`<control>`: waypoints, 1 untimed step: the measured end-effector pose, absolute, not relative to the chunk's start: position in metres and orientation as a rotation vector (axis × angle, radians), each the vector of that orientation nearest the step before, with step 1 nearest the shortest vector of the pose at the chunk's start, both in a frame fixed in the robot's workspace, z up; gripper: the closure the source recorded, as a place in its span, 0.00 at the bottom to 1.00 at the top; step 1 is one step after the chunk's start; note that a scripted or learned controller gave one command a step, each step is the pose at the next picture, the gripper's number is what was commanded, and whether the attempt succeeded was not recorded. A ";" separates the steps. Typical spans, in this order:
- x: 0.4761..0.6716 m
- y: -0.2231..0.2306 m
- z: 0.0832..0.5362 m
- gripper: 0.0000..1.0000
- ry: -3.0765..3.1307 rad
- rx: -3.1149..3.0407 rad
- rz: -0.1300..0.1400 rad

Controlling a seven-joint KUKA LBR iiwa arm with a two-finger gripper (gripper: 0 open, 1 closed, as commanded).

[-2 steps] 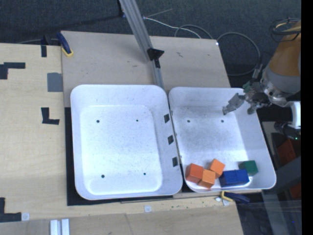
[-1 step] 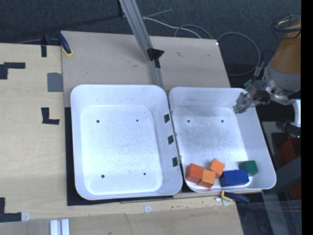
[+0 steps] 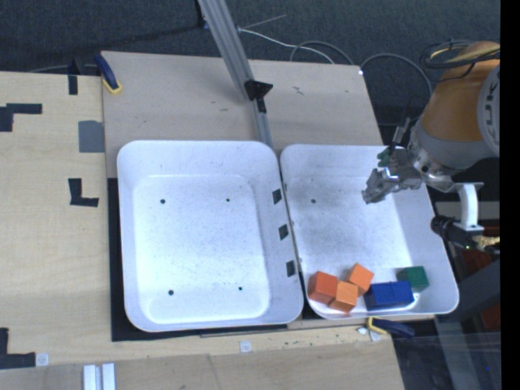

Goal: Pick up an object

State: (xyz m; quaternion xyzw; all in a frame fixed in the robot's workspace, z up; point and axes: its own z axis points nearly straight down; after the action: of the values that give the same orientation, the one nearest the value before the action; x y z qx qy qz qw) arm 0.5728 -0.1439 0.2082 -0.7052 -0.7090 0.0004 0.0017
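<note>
Over the right bin (image 3: 422, 218) my pincer (image 3: 376, 187) is hanging near the far right part of the white floor, and I am reading it from above at a slant. I cannot tell how it is set, since the grey metal blurs together at the tip, and I am seeing nothing caught in it. The arm (image 3: 459, 124), grey with its orange band, is reaching in from behind it on the right.

Well apart from the pincer, toward the near rim of the same bin, the blocks are lying in a loose cluster. Three orange blocks (image 3: 341, 287) are sitting close together, two of them touching, almost straight below the pincer in my view. Just beside them, further to the right, a blue block (image 3: 388, 296) is resting, and a green block (image 3: 416, 277) is sitting against its far corner.

Off to the pincer's left, the left bin (image 3: 195, 234) is lying alongside, their rims meeting.
</note>
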 end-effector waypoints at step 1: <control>0.542 -0.081 0.219 1.00 -2.226 -2.211 0.000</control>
State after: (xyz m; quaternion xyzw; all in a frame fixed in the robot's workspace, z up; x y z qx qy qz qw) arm 0.5424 -0.0813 0.2185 -0.7047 -0.7096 0.0000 0.0022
